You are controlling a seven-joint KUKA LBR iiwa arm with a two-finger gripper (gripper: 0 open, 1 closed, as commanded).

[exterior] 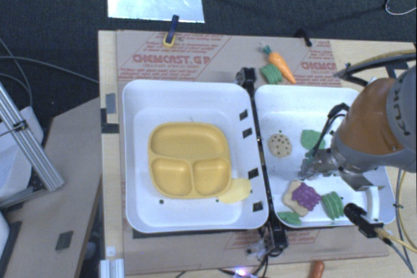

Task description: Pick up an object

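Where bins sit, red "CHEMCAST" lettering (171, 58) across bench board (215, 49)

The right bin (280, 97) holds the loose toy foods: a round tan cookie (279, 144) with dark chips lies flat near its left wall, and a green leafy piece (311, 139) sits just right of it. Along the near edge lie a purple grape bunch (304, 194) on a tan slice (290, 197), a ridged green piece (332, 204) to its right, and a small green piece (289, 218) at the near left corner.
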